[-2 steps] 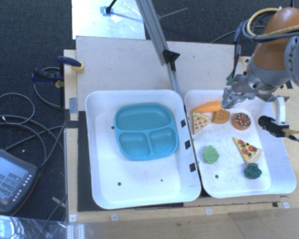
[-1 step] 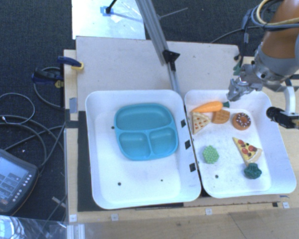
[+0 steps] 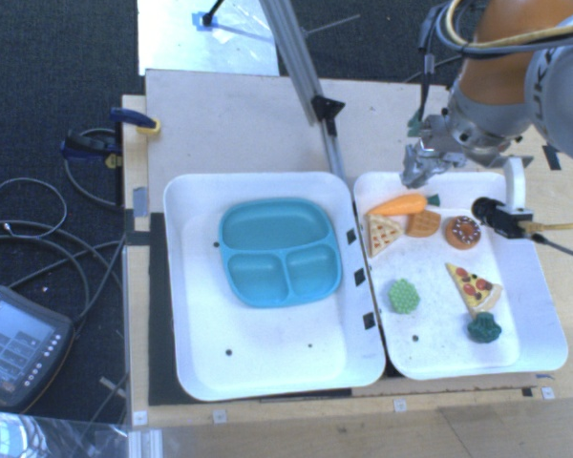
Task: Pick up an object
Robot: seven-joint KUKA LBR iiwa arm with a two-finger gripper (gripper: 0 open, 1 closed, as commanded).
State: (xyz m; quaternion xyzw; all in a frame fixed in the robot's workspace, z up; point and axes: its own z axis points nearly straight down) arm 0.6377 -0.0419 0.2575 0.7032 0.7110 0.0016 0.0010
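— Where is the arm?
— It reaches in from the right, its orange band high at the top right, wrist bent down. The gripper (image 3: 418, 172) hangs over the far edge of the right bin (image 3: 544, 346), just above the carrot (image 3: 399, 204).
— Are its fingers holding anything?
— I cannot tell; they are too blurred to show how wide they stand.
— And what lies below it?
— The carrot, two pizza slices (image 3: 382, 232) (image 3: 474, 287), a waffle (image 3: 423, 223), a donut (image 3: 462, 232), a light green piece (image 3: 404, 296) and broccoli (image 3: 483, 328). The left bin (image 3: 196, 351) bears a blue divided plate (image 3: 279, 252).
— The surroundings?
— A pale bench on dark carpet, cables and a handheld pendant (image 3: 17, 343) at left. No writing is legible.
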